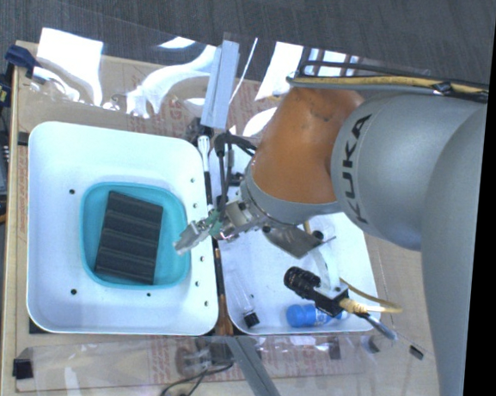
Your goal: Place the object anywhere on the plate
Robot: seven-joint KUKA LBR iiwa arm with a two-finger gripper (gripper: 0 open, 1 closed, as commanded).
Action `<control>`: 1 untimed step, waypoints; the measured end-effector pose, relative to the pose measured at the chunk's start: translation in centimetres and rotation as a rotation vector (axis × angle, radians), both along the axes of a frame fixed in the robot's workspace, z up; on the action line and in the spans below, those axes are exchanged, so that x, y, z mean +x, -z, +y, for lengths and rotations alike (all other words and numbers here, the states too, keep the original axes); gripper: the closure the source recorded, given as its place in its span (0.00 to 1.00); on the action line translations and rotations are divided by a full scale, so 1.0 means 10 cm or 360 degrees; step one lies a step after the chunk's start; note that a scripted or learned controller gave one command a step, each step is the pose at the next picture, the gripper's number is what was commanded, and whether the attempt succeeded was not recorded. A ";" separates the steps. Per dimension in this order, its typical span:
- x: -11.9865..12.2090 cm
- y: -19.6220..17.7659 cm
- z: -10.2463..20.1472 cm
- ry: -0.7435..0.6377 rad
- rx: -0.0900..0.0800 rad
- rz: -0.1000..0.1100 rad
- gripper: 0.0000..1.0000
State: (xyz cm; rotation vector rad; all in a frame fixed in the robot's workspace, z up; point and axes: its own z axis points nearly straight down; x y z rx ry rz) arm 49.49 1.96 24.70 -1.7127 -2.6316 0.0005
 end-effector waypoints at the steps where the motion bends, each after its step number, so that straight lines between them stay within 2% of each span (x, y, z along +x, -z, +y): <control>1: -0.16 0.16 0.49 0.0042 -0.0002 0.0003 0.00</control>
